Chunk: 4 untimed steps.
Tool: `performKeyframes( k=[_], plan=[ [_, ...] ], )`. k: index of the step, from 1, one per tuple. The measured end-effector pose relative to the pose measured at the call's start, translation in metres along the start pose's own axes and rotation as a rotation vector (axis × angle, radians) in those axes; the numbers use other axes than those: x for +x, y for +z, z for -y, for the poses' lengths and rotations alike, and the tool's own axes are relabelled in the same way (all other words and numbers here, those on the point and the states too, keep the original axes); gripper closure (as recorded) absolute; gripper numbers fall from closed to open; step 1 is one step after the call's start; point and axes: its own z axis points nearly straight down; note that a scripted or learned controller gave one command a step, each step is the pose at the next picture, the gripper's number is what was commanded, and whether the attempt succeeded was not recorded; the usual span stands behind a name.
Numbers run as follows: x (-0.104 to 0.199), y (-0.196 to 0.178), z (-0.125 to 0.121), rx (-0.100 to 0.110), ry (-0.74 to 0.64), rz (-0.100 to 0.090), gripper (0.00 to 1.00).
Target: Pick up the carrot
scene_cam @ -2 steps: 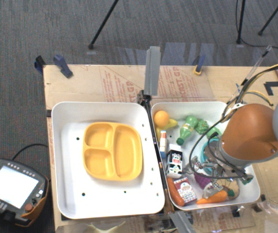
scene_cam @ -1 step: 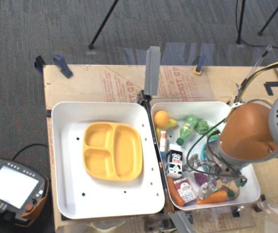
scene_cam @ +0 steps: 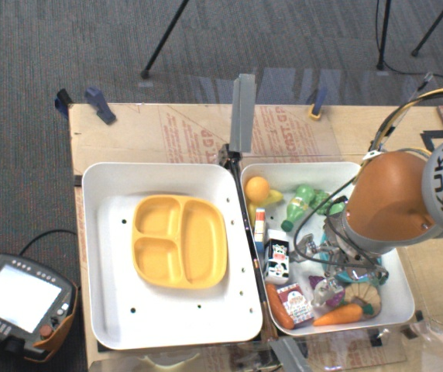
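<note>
Orange and large, the band above the wrist of the arm point(scene_cam: 388, 200) is the part closest to the lens, and it covers much of the right bin point(scene_cam: 404, 285). Below it hangs the gripper point(scene_cam: 344, 273), a cluster of metal and cables over the lower middle of this bin; if its fingers are apart or together I cannot tell, because the wrist and the cables hide them. Just under the gripper, near the front wall of the bin, lies the carrot point(scene_cam: 339, 315), flat, with its thick end to the right and its point to the left; it is not lifted. Left of the carrot there is a small red and white carton point(scene_cam: 297, 304), and beside it a second orange stick-shaped thing point(scene_cam: 278, 305) at the bin's left wall. Further up stands a little black and white box point(scene_cam: 276, 260), then a narrow white tube with a red end point(scene_cam: 259, 225). At the far side of the bin rest an orange fruit point(scene_cam: 257, 188) and a green bottle point(scene_cam: 301, 204). In the left bin point(scene_cam: 105, 208) lies a yellow divided plate point(scene_cam: 180, 240) with three compartments. Both bins sit on the wooden desk point(scene_cam: 159, 130), and a handheld control pendant point(scene_cam: 22, 304) lies on the floor at the left.
</note>
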Motion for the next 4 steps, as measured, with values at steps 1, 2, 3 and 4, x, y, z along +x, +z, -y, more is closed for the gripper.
performKeyframes(
  k=[1,2,3,4],
  plan=[
    [-0.018,0.000,0.008,0.001,-0.122,0.000,0.00],
    [0.019,-0.002,-0.025,0.012,-0.218,-0.003,0.00],
    [0.016,-0.011,-0.030,0.006,-0.227,0.001,1.00],
    [-0.022,-0.100,0.011,0.005,-0.259,0.009,1.00]
  ],
)
